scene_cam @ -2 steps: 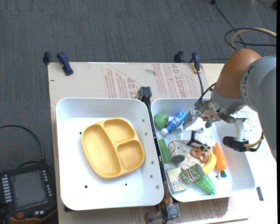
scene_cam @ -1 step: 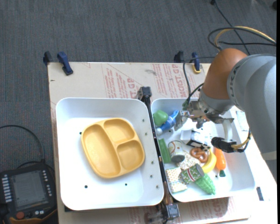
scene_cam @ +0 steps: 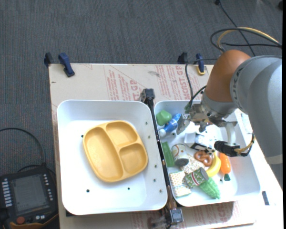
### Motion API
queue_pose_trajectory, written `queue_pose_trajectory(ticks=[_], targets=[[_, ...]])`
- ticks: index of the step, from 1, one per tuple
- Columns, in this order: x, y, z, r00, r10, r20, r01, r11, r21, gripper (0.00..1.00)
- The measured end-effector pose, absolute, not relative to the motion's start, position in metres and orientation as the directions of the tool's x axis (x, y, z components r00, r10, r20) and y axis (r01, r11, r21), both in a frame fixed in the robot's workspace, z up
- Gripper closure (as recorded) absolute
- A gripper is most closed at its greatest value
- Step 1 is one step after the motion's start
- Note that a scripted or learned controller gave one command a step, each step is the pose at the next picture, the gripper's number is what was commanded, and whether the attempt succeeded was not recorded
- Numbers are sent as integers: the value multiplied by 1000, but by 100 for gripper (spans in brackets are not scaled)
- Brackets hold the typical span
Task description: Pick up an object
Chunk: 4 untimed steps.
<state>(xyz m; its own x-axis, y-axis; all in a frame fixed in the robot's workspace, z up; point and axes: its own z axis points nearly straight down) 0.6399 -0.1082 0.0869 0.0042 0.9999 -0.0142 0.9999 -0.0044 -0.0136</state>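
The end effector (scene_cam: 200, 123) hangs low in the right bin (scene_cam: 248, 182) — above a heap of toys (scene_cam: 200, 168). Whether it is open or closed, I cannot tell. A yellow tray (scene_cam: 115, 150) lies in the left bin (scene_cam: 71, 175).

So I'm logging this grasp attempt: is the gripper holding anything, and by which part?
Cannot be told: the gripper hangs over the right bin among the toys, with no object visibly gripped.

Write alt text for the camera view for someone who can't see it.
A grey arm with an orange band reaches from the right, its tool over the right bin, which is crowded with small toys such as a banana and a carrot. The left bin holds a yellow divided plate.
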Motion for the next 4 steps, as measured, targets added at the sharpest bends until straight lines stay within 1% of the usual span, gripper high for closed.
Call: queue_pose_trajectory(ticks=[1,3,4], targets=[[639,-101,87,8,1000,-25,1000,-9,-11,0],[639,-100,87,9,1000,-27,1000,-9,-10,0],[639,-101,87,10,1000,-24,1000,-10,-11,0]])
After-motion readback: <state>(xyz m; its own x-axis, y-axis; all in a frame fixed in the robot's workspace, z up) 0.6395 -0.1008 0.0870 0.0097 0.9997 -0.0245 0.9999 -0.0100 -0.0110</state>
